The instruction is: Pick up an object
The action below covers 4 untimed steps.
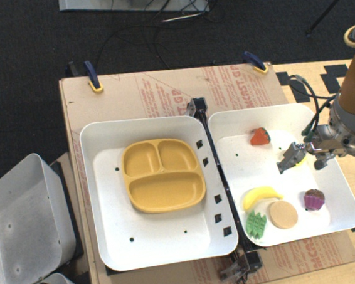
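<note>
In the right bin (336, 216) lie a red strawberry-like toy (260, 136), a yellow banana (262, 195), a green ridged piece (257, 224), a tan round disc (283, 214) and a purple piece (314, 199). My gripper (304, 157) hangs over the middle right of this bin, with its dark fingers (288, 158) spread open. A small yellow bit (300, 161) shows just beneath it, mostly hidden by the fingers. I cannot tell whether the fingers touch it. The strawberry lies up and to the left of the gripper, and the banana down and to the left.
The left bin (112, 239) holds a yellow divided plate (164, 174). A black clamp bar (213, 166) runs between the bins. A grey container (22, 224) stands off the bench to the left. Cables (308, 99) trail from the wrist over the right bin's far corner.
</note>
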### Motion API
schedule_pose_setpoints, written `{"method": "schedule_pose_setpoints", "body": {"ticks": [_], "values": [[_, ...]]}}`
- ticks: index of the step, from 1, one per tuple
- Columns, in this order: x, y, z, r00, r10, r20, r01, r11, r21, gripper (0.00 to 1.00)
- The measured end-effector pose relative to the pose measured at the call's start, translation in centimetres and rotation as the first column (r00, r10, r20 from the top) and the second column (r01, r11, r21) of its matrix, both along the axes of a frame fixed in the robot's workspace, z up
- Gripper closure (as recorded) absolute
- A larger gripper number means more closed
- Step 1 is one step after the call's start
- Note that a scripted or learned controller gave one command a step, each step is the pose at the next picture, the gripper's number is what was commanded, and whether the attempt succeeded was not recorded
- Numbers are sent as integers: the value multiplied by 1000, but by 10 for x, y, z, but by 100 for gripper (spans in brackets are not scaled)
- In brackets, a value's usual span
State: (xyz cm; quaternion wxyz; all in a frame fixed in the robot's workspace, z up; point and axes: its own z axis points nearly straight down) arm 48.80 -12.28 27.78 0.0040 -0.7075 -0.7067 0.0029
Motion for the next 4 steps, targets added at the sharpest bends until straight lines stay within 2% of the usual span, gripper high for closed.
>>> {"method": "schedule_pose_setpoints", "body": {"ticks": [1,2,4], "values": [[2,0,4,1000,2,10,-2,1000,-2,0],[4,1,-39,1000,-1,5,1,1000,-1,0],[3,-12,-161,1000,-2,4,2,1000,0,0]]}}
